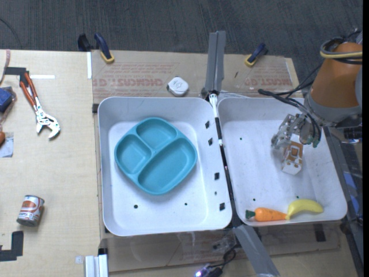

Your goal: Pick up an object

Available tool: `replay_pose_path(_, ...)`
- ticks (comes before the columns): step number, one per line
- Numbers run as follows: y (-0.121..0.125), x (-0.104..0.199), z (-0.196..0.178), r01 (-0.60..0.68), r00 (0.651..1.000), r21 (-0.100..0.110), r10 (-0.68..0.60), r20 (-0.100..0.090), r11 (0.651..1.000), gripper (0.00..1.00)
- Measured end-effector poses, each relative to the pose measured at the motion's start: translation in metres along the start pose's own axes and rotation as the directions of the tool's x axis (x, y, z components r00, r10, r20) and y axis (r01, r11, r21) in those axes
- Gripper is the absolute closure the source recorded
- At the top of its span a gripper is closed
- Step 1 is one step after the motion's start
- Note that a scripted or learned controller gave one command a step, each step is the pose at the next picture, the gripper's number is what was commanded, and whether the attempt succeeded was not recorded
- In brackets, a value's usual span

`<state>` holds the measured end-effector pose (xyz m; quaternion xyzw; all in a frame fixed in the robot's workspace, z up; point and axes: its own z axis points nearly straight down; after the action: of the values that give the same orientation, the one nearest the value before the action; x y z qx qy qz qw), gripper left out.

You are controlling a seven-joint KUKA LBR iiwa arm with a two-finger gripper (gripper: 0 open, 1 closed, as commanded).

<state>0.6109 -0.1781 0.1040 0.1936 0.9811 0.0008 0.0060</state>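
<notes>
My gripper hangs over the right side of the right bin, reaching in from the right below the orange-banded wrist. A toy carrot and a yellow banana lie side by side along that bin's front wall, well in front of the gripper and apart from it. In the middle of the left bin rests a blue divided plate. I see nothing clearly held under the gripper.
On the bench to the left lie a wrench and a small can. A round white tape measure sits behind the bins, with clamps at the cardboard's back edge. An upright metal bar stands between the bins.
</notes>
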Motion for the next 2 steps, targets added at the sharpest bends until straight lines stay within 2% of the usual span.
replay_pose_path(1,0.0472,-0.0066,-0.1222,-0.421,0.907,0.006,0.421,-0.004,0.907,1.0)
replay_pose_path(2,0.047,-0.0065,-0.1219,-0.421,0.907,0.007,0.421,-0.004,0.907,0.0)
